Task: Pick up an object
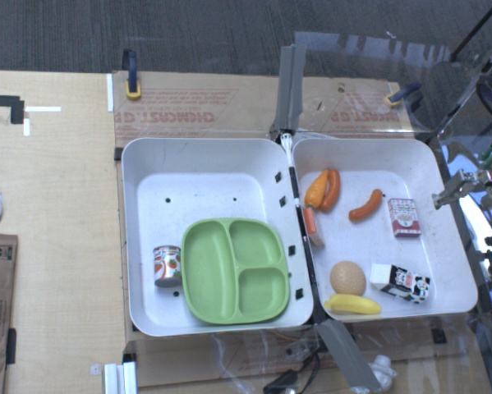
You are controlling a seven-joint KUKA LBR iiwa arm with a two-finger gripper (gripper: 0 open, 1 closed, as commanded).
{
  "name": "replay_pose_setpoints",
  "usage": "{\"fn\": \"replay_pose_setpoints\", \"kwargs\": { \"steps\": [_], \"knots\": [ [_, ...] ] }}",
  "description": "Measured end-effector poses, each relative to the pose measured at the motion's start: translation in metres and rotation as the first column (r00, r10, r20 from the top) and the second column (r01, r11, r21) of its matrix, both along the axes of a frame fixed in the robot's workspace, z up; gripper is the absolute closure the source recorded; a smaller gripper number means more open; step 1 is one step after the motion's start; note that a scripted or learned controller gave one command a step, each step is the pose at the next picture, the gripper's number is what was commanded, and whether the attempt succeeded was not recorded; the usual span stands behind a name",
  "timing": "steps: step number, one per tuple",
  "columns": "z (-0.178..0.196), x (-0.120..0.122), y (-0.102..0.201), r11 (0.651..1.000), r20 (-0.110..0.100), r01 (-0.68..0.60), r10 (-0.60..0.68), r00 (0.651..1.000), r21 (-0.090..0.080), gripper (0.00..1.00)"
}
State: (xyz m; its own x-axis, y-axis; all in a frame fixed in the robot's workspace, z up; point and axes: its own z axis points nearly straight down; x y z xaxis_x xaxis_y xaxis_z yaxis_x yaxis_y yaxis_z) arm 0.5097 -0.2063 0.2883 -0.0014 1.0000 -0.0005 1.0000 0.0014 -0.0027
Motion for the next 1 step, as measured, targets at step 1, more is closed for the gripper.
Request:
{"fn": "replay_pose_setpoints", "kwargs": {
  "steps": [1],
  "knots": [
    [0.0169,0.0569,0.0048,0.997,0.0,0.077,-0.077,0.997,-0.001,0.0]
  ]
}}
